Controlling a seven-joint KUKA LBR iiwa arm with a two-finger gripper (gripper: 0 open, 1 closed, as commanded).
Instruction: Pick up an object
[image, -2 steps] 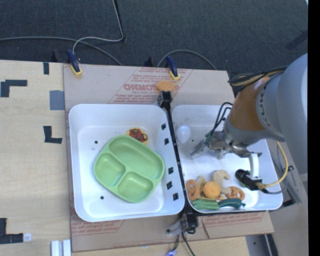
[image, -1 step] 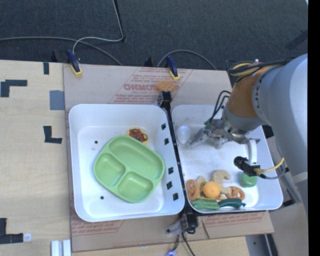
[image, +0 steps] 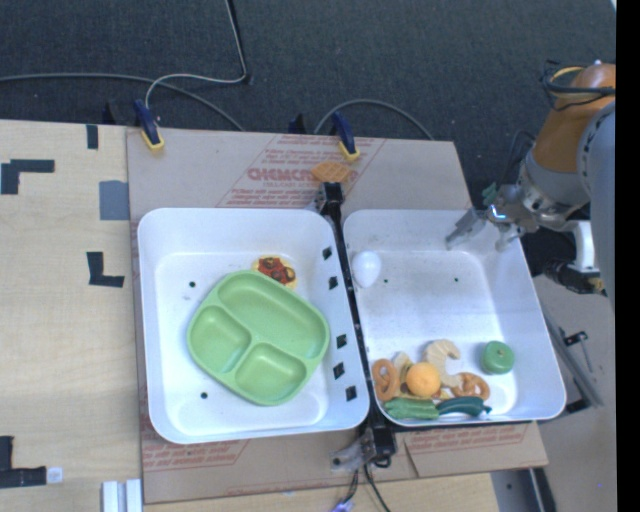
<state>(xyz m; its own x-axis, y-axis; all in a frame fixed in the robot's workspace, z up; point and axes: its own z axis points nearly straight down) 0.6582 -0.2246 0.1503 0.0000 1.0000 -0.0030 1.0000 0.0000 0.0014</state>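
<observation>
My gripper (image: 481, 232) hangs over the far right edge of the right bin (image: 520, 300), open, with nothing between its fingers. Toy food lies in a cluster at that bin's near side: an orange ball (image: 423, 380), a green round piece (image: 497, 357), a pretzel (image: 385, 375), a beige piece (image: 440, 351) and a long green vegetable (image: 436, 407). A white egg-shaped object (image: 367, 268) rests by the bin's far left wall. All of these lie well away from the gripper.
The left bin (image: 160, 300) holds a green divided plate (image: 258, 337) and a small red and yellow food piece (image: 275, 268) behind it. Both bins sit on a cardboard sheet (image: 230, 170) held by clamps (image: 149, 127) at the back.
</observation>
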